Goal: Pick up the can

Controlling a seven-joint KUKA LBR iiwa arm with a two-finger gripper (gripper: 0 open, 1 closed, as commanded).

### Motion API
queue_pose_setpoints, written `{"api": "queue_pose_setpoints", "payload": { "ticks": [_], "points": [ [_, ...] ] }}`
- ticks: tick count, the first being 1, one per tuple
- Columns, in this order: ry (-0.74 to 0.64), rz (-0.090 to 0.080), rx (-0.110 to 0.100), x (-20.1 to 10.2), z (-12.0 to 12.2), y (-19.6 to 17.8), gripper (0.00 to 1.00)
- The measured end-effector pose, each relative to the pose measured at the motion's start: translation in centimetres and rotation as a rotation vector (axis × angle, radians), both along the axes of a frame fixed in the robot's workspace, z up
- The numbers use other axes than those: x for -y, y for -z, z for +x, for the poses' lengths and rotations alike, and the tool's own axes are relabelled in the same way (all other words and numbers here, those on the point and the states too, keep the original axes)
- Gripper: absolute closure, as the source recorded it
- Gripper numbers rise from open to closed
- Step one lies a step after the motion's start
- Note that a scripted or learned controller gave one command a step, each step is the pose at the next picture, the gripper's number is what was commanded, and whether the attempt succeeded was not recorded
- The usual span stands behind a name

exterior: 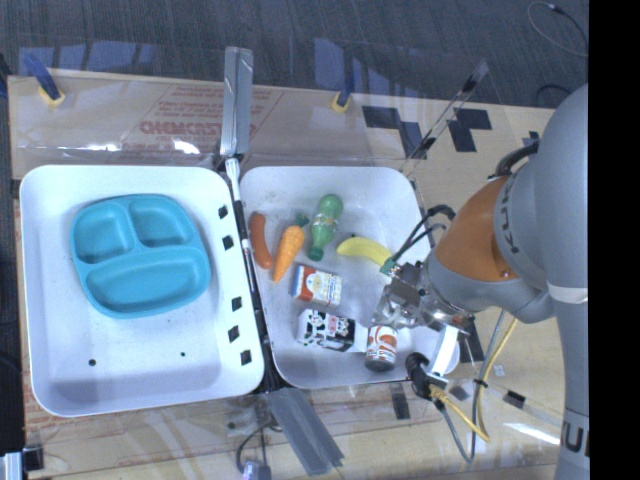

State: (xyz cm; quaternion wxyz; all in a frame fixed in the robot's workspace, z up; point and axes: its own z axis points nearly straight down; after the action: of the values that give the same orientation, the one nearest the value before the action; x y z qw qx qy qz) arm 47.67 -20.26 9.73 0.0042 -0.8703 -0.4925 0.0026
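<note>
While the gripper (392, 313) hung low over the right bin (408, 190), its tip sat just above the can (381, 347), which lay at the bin's near edge, tight beside the black-and-white carton (327, 330). Whether the gripper was spread or pinched, I could not tell; the wrist body hid that, and no can showed clamped in it. That was a crowded spot. A descent slightly off line could have shoved the can against the bin's near wall or into that carton, and a round can likely would have rolled away. Further back sat the orange-and-white carton (317, 286), then the banana (364, 252), the carrot (287, 252), the sausage (260, 240) and the green bottle (323, 222). Off left, well apart, the blue divided plate (140, 252) rested in the other bin (50, 368).
</note>
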Motion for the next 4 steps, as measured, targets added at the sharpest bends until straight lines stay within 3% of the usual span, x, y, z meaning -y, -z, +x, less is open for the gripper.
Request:
{"api": "queue_pose_setpoints", "payload": {
  "ticks": [1, 2, 3, 4],
  "points": [
    [0.000, 0.000, 0.000, 0.00, 0.00, -0.01, 0.00],
    [-0.052, 0.001, 0.003, -0.38, -0.01, 0.74, 0.00],
    [-0.056, 0.003, -0.001, -0.41, 0.02, -0.04, 1.00],
    [-0.057, 0.003, -0.001, -0.41, 0.02, -0.05, 0.00]
  ]
}}
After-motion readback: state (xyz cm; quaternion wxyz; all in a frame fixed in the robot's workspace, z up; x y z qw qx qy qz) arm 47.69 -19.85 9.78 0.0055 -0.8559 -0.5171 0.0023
